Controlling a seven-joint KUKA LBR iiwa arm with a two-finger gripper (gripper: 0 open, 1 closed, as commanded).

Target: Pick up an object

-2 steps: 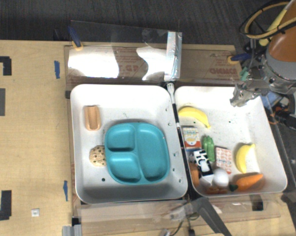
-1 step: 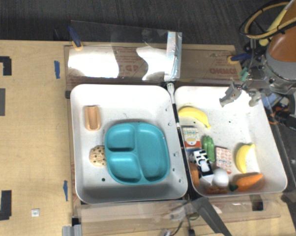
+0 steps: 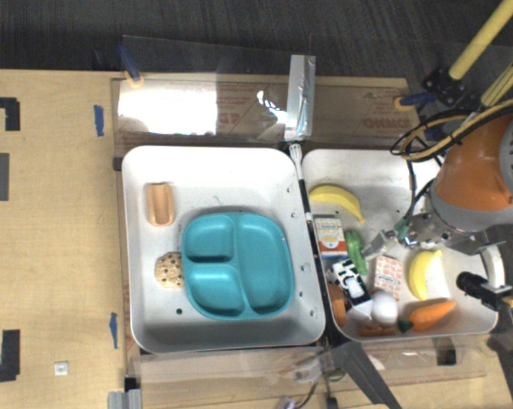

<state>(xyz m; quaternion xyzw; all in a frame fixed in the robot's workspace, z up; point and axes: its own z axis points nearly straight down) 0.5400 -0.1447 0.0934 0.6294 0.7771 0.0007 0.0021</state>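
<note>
The right bin (image 3: pixel 376 170) holds a pile of toy food. A yellow banana (image 3: pixel 334 200) lies at its back left, with a small carton (image 3: pixel 327 233) and a green piece (image 3: pixel 356 255) just in front of it. Nearer the front are a black and white item (image 3: pixel 348 279), a pink and white packet (image 3: pixel 388 274), a yellow fruit (image 3: pixel 422 274), a white egg (image 3: pixel 384 309) and an orange carrot (image 3: pixel 430 314). My gripper (image 3: pixel 402 239) hangs low over the middle of this bin, just above the packet and the yellow fruit. The wrist hides its tips.
The left bin (image 3: pixel 146 313) carries a teal divided plate (image 3: pixel 237 262), a tan bun (image 3: pixel 158 203) and a cookie (image 3: pixel 169 270). A divider wall (image 3: pixel 306 228) separates the bins. Cables (image 3: pixel 427 135) and a yellow pole (image 3: pixel 488 28) crowd the back right.
</note>
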